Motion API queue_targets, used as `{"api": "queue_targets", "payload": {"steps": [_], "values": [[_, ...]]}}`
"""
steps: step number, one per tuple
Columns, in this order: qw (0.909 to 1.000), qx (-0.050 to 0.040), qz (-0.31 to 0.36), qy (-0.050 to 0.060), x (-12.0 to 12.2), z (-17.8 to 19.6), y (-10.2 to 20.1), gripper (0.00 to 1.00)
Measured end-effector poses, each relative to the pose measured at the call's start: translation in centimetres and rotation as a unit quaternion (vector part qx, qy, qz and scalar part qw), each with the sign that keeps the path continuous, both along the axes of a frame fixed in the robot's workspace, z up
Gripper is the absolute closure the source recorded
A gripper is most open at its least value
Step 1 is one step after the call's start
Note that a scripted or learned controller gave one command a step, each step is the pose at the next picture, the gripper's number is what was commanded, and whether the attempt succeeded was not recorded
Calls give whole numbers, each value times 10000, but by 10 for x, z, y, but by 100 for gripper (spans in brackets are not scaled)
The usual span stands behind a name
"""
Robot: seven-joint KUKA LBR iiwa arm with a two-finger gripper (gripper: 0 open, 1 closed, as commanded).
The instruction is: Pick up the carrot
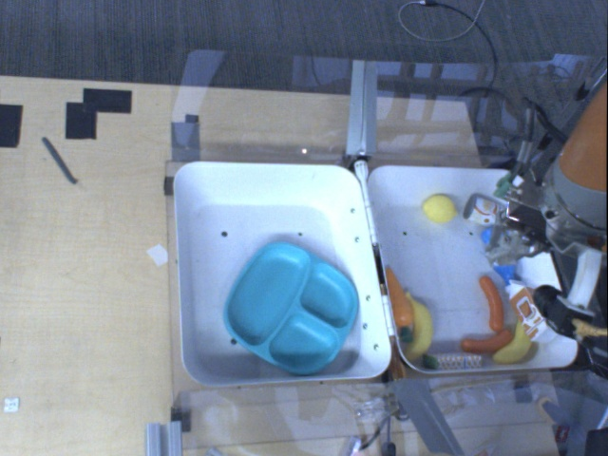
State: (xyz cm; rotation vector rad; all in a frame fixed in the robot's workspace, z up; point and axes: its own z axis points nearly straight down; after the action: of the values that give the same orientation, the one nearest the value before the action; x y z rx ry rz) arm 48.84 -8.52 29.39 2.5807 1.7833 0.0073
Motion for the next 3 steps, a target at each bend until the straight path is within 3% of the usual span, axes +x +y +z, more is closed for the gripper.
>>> {"api": "queue_targets", "payload": {"steps": [1, 2, 3], "values": [[9999, 5, 162, 1, 16, 66, 109, 100], [9933, 5, -1159, 15, 0, 68, 82, 100], [9974, 6, -719, 7, 13, 108, 68, 100]]}}
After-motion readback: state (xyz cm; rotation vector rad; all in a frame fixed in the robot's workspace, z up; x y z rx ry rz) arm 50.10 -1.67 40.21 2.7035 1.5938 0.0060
